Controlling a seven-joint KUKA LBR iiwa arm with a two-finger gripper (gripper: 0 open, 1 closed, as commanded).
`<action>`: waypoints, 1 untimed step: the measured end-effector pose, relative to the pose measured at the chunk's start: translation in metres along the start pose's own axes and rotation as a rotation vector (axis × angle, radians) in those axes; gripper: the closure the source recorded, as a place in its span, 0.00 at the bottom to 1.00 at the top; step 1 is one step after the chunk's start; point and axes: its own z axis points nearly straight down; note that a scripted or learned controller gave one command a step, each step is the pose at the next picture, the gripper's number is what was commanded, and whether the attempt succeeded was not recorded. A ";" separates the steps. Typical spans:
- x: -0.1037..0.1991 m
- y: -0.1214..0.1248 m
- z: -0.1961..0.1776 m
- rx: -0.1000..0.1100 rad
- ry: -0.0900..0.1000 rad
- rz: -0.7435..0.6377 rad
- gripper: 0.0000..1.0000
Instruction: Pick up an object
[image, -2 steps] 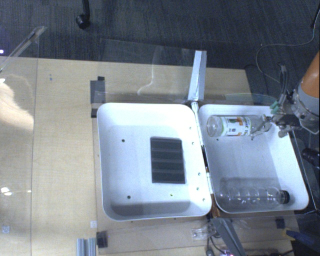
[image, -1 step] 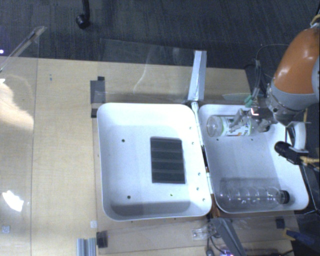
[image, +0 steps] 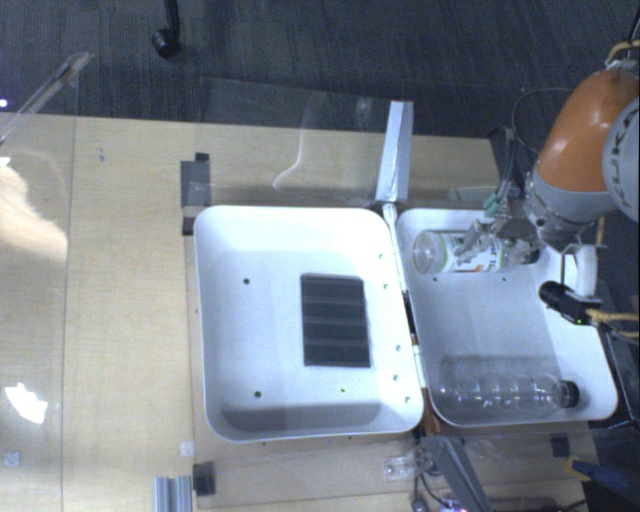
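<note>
On the desk (image: 120, 330), the left bin (image: 230, 300) holds a dark ribbed pad (image: 335, 320). In the right bin (image: 600, 385), a clear bottle (image: 500, 388) lies at 6 o'clock, another small bottle (image: 450, 252) at 11 o'clock, touching the end effector (image: 500, 240); its opening I cannot tell.

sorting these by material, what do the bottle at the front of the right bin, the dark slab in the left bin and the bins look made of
Bottle: likely clear plastic, glossy; the bin floor shows through it and its cap is dark.
Dark slab: matte black, ribbed in bands; possibly rubber or foam, hard to tell.
Left bin and right bin: smooth white, probably moulded plastic, with rounded corners.
</note>
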 end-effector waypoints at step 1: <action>-0.007 -0.068 -0.010 -0.003 0.000 -0.041 0.00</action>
